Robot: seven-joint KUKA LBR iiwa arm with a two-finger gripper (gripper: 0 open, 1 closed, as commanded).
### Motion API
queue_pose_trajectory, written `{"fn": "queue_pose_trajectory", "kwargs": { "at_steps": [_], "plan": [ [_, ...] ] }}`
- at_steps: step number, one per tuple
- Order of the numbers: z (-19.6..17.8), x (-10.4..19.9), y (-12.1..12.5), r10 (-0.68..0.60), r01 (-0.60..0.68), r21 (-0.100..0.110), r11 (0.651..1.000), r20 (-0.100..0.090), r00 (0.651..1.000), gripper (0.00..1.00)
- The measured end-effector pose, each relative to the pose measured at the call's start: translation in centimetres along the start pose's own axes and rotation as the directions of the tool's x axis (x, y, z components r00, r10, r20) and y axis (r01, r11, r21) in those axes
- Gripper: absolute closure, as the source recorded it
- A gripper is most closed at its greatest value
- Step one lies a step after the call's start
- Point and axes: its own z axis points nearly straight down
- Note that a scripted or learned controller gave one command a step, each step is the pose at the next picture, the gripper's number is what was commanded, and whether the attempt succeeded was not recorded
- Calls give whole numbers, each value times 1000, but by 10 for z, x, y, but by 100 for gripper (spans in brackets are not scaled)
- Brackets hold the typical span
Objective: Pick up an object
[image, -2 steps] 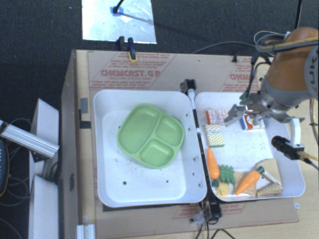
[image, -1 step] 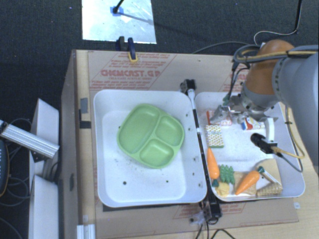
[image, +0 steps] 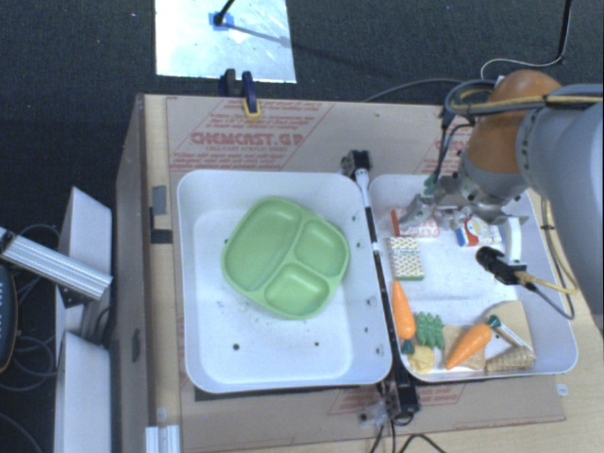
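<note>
A red-and-white packet (image: 413, 225) sits right at the claw (image: 425, 211), crowding the far end of the right bin (image: 453, 289), with a small blue-and-red thing (image: 462, 235) just to the view's right. Nearer the camera from the claw lies a checked packet (image: 407, 258), and beside it bare white floor opens toward the bin's right wall. Nearer still, the bin is clogged by a carrot (image: 404, 311) along the divider, a green sprig (image: 430, 328), a yellow piece (image: 422, 357), a second carrot (image: 469, 344) and a waffle cone (image: 510, 357). To the view's left of the claw, over the rims, the left bin (image: 217, 347) holds a green divided plate (image: 288, 256) with bare floor around it.
</note>
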Motion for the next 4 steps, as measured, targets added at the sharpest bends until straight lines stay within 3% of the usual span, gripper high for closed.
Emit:
{"fn": "queue_pose_trajectory", "kwargs": {
  "at_steps": [1,3,4],
  "plan": [
    [0,-21,26,-1,1,-5,1000,2,1000,0],
    [0,-17,26,-1,1,-4,1000,6,1000,0],
    [0,-1,26,-1,1,-4,1000,6,1000,0]
  ]
}}
